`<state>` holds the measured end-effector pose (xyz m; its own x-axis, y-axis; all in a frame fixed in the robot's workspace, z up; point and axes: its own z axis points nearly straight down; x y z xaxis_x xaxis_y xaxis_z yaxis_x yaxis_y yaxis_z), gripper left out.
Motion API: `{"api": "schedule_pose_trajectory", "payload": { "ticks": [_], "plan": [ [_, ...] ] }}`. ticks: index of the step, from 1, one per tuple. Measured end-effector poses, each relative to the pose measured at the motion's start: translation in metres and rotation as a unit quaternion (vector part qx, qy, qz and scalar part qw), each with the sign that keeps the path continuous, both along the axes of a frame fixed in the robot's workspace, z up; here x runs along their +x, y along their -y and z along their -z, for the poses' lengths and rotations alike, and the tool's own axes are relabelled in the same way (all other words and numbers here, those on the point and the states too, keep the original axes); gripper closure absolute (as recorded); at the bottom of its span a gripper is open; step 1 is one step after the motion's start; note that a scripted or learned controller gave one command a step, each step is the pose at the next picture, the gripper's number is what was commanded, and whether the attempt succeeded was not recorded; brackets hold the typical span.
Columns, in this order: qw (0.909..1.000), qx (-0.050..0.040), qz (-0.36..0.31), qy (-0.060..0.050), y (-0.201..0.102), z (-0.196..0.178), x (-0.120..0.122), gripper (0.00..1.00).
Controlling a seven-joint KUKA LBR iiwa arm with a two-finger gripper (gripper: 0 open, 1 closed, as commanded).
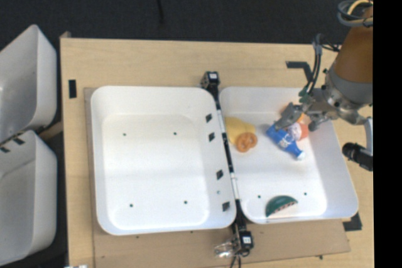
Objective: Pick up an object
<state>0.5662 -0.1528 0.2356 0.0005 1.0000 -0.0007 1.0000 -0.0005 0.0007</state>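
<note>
At the near edge we see a small metal clip [229,250] on the table [157,63], just below where the two bins meet. Above it a strip of black clamps [220,135] runs along that seam, with another black fitting [210,79] at the far end.

Left bin [100,135]: white, shallow, we see only a few dark dots on its floor.

Right bin [333,191]: white, holds four things. Green-topped half-round object [281,204] sits near the near wall, apart from the rest. Yellow object [236,129] lies close to the seam side, with an orange round object [245,141] touching its right edge. Blue-and-white packet [286,139] lies tilted right of centre, well apart from the yellow and orange pair. A small orange-red item [301,130] touches the packet's upper right, partly hidden by the arm's end.

Gripper [295,117] comes in from the right, low over the right bin, right above the blue packet's upper end and the orange-red item. We cannot tell if its fingers are apart or together; they are blurred against the objects. We see nothing clearly clamped between them. Grey arm with orange band [355,56] stands above the bin's far right corner.

White seat-like shapes [22,85] sit left of the table, off the bins.
</note>
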Motion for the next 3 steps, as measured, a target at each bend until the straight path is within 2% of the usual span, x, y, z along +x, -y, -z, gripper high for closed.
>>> {"api": "schedule_pose_trajectory", "payload": {
  "ticks": [1,2,3],
  "plan": [
    [1.0000,-0.0004,-0.001,-0.003,0.017,0.142,0.038,0.00],
    [1.0000,-0.0007,0.001,0.002,0.018,0.123,0.039,1.00],
    [1.0000,0.0012,-0.006,0.005,-0.090,0.028,0.060,1.00]
  ]
}}
